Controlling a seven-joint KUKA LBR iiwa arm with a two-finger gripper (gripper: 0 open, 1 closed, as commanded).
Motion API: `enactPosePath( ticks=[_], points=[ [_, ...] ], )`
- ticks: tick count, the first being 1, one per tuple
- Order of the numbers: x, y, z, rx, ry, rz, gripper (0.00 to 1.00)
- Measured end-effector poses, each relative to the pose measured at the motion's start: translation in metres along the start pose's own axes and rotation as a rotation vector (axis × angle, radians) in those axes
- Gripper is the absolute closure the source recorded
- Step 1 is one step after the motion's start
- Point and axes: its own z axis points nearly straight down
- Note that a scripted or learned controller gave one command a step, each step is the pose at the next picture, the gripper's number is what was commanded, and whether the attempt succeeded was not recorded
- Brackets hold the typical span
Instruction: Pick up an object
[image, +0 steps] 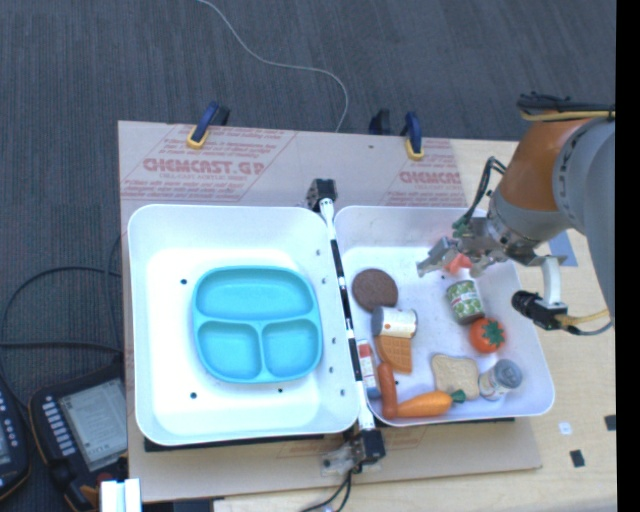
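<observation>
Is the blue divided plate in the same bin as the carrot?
No, the blue plate sits in the left bin; the carrot lies in the right.

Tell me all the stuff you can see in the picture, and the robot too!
White bins: two, side by side on the bench.
Blue tray: one, three compartments, in the left bin.
Brown round cookie: one, right bin, near the divider.
Green can: one, right bin, just below the gripper.
Tomato: one, red, right bin's right side.
Carrot: one, orange, right bin's front edge.
Bread slice: one, tan, above the carrot.
Waffle piece: one, tan, below the cookie.
Clamps: two, blue, on the board's back edge.
Gripper: one, grey, over the right bin's back.
</observation>
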Motion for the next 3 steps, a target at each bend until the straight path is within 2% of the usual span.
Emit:
enactPosePath(
  ticks=[1,2,3],
  points=[
    [-0.001,0.0,-0.01,-0.001,-0.001,0.0,1.0],
    [0.0,0.0,-0.01,0.0,0.0,0.0,0.0],
    [0.012,-0.036,0.03,0.002,0.003,0.002,0.0]
  ],
)
